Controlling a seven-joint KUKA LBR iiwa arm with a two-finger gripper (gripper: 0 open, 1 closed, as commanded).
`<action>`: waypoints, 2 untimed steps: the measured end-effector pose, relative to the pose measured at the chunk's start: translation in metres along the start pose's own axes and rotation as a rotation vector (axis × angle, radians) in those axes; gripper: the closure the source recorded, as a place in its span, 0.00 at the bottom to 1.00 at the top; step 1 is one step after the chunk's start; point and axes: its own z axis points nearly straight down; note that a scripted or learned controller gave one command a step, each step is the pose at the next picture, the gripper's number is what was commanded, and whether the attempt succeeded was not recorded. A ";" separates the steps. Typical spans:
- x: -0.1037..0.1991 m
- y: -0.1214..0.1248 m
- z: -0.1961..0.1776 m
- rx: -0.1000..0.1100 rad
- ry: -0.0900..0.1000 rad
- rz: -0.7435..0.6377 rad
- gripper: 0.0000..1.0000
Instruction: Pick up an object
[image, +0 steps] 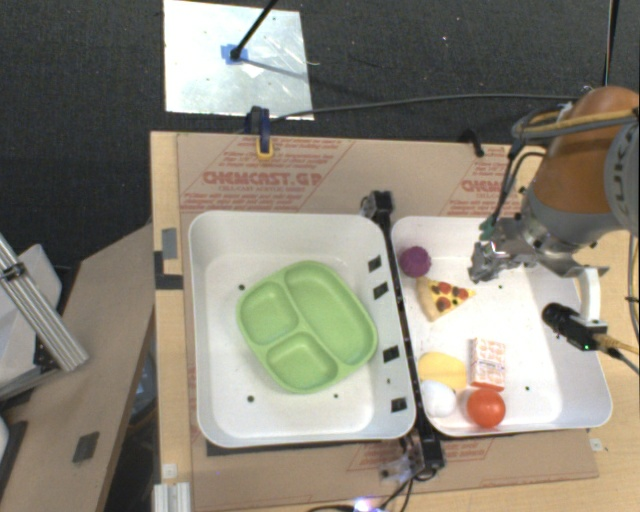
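The right bin (560, 400) holds a purple ball (416, 261), a pizza slice toy (443, 297), a yellow piece (443, 367), a white egg (438, 398), a red tomato (486, 408) and a small red-and-white box (488, 361). My gripper (484, 266) hangs over the back of this bin, just right of the purple ball and above the pizza slice. Nothing shows between its fingers. The left bin (215, 300) carries a green divided plate (305, 326).
A black divider with clips (393, 300) runs between the two bins. The bins rest on a cardboard sheet (300, 175). A metal rail (40, 310) lies off the bench at the left.
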 end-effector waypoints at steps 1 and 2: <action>0.054 0.001 -0.013 0.003 0.002 -0.005 1.00; 0.110 0.008 -0.005 0.004 0.002 -0.006 1.00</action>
